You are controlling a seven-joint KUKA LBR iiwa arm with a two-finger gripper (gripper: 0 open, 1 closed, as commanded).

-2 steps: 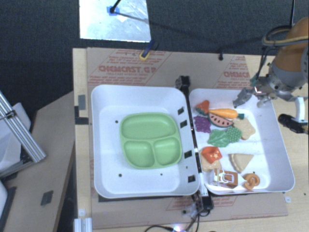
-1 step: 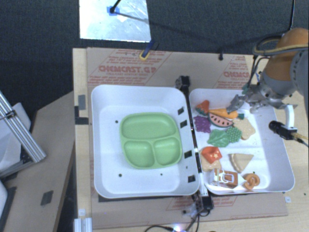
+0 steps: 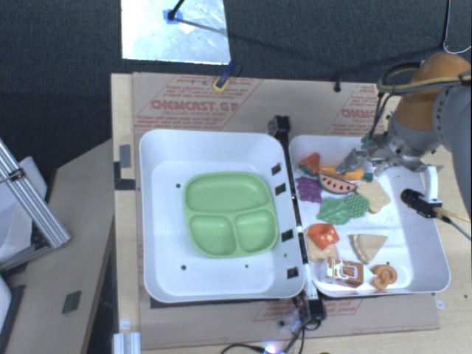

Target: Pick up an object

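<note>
Spanning the tabletop [image 3: 125,220], two white bins sit side by side. The left bin [image 3: 158,198] holds a green divided plate [image 3: 228,214]. The right bin [image 3: 431,260] holds toy food, where the pincer [image 3: 360,159] hangs low over the watermelon slice [image 3: 335,182]; its spread cannot be told.

Arm [image 3: 435,102] is seen entering from the right, orange band uppermost, grey wrist bent down and leftward over the right bin [image 3: 435,271]. Gripper [image 3: 356,161] is lowered into that bin's far left part, tilted toward its left wall. Fingertips are blurred against what lies beneath; their spacing cannot be judged. A black wrist attachment is seen nearer the bin's right side.
</note>
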